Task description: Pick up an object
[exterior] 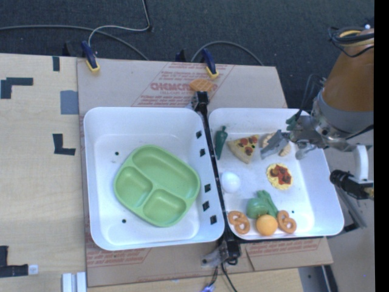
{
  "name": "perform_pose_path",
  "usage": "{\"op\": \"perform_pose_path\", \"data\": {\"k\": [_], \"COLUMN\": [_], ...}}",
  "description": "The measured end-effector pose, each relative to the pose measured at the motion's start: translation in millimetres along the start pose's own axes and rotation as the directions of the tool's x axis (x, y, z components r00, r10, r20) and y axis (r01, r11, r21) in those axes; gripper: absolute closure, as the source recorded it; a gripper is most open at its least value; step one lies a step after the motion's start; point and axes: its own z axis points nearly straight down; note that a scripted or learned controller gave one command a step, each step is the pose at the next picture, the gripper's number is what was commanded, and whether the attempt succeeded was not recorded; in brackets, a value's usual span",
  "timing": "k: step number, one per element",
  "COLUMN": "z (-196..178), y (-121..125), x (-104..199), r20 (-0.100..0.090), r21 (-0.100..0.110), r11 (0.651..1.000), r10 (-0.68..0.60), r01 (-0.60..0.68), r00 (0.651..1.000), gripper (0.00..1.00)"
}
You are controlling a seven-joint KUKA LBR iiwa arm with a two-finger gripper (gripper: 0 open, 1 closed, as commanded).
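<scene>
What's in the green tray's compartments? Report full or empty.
Empty. The green tray lies flat in the left bin, and all three compartments show bare green. The toy food sits in the right bin.

Bench fittings and the divided plate

A green three-compartment plate point(157, 185) lies tilted in the left white bin point(97, 163), which sits edge to edge with the right white bin point(325, 218) on a sheet of brown cardboard point(176, 84) printed in red. Two blue clamps point(90, 58) point(208, 64) pin the cardboard's far edge. Black cables point(130, 23) trail over dark carpet beyond, and black tape marks point(61, 146) dot the wooden bench at left.
</scene>
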Motion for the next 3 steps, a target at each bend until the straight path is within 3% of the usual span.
{"op": "perform_pose_path", "data": {"k": [1,2,3], "z": [84.9,173.1,181.1], "y": [60.9,104.6,135.8], "x": [27.6,11.5,4.0], "r20": [0.0,0.002,0.006], "r21": [0.002,-0.006,0.043], "r11": [1.0,1.0,0.999], "r10": [0.0,0.0,0.0], "r01": [0.0,0.0,0.0], "r00": [1.0,1.0,1.0], "gripper": [0.0,0.0,0.0]}}
